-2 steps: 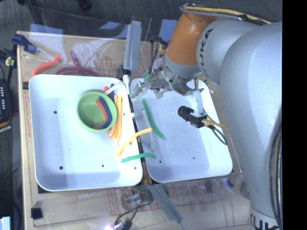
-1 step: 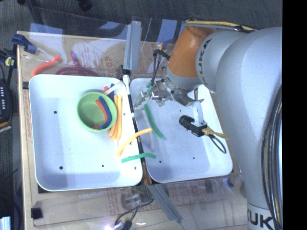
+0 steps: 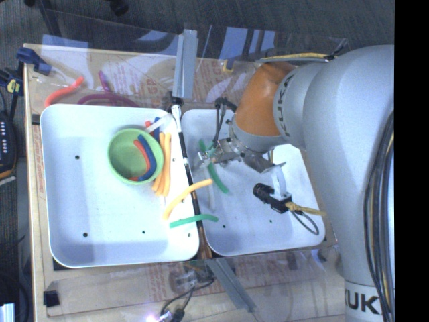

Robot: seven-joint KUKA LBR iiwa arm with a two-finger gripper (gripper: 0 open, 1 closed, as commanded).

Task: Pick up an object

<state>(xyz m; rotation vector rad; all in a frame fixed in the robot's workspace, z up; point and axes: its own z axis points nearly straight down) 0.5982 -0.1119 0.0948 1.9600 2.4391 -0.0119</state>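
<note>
My gripper (image 3: pixel 209 154) is low over the left part of the right bin (image 3: pixel 255 237), close to the divider between the bins. A green strip (image 3: pixel 218 180) lies on the bin floor just below the gripper. A small green piece (image 3: pixel 212 149) shows right at the gripper's tip, and I cannot tell whether it is held. The grey arm with its orange band (image 3: pixel 263 106) covers the bin's upper right part.
The left bin (image 3: pixel 80 206) holds a green bowl (image 3: pixel 125 154) with blue and red curved pieces inside, and orange sticks (image 3: pixel 163 170) beside it. A yellow stick (image 3: pixel 184 195) and a green stick (image 3: pixel 192 219) lie across the divider.
</note>
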